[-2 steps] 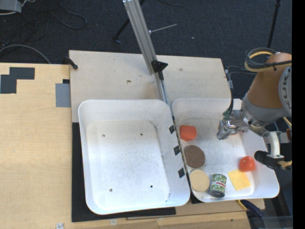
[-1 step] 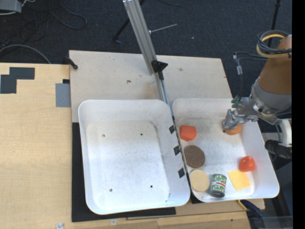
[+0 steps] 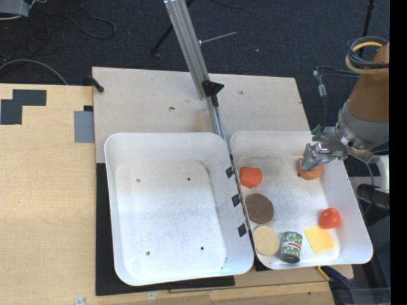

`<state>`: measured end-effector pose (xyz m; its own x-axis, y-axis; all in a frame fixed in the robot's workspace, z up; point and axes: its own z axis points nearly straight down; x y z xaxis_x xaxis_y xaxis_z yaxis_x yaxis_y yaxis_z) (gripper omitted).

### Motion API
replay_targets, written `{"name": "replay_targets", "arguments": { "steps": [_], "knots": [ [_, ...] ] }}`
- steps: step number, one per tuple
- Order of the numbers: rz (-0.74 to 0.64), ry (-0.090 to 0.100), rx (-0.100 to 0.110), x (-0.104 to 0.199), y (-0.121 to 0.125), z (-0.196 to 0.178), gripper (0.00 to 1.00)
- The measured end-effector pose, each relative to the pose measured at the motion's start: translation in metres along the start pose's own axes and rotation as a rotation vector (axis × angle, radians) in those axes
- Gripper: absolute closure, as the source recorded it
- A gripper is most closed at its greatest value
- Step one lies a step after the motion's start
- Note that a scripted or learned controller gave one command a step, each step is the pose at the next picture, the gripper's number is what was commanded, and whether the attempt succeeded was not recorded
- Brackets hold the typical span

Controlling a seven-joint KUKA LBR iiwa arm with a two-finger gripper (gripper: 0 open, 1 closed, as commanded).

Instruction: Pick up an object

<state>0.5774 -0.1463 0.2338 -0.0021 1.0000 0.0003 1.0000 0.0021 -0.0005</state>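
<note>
In the camera view, the gripper (image 3: 311, 159) hangs low over the right bin (image 3: 356, 246), directly above a small orange object (image 3: 310, 172) that lies near that bin's far right wall. Taking this object as the landmark: an orange cup (image 3: 250, 176) sits well to its left by the divider, a dark brown disc (image 3: 259, 208) lies left and nearer the camera, and a red piece (image 3: 329, 218) is nearer the camera, slightly right. Beyond those, toward the front rim, lie a tan disc (image 3: 266, 240), a green-labelled can (image 3: 291, 246) and a yellow block (image 3: 319, 239). The left bin (image 3: 127, 146) is far to the left.

The step looks like the approach onto the orange object; the next move probably calls for closing squarely on it, then lifting straight up.

The gripper covers the object's upper part, so its shape is unclear, and I cannot tell how the claw is set.
</note>
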Motion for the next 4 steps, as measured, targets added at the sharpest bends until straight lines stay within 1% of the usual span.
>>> {"name": "replay_targets", "arguments": {
  "steps": [1, 2, 3, 4],
  "knots": [
    [-0.002, 0.002, 0.003, 0.050, 0.009, 0.010, 1.00],
    [-0.003, 0.003, 0.005, 0.108, 0.003, 0.015, 1.00],
    [-0.002, 0.002, 0.001, 0.158, 0.007, 0.002, 1.00],
    [-0.003, 0.001, 0.002, 0.218, 0.015, 0.010, 1.00]
  ]
}}
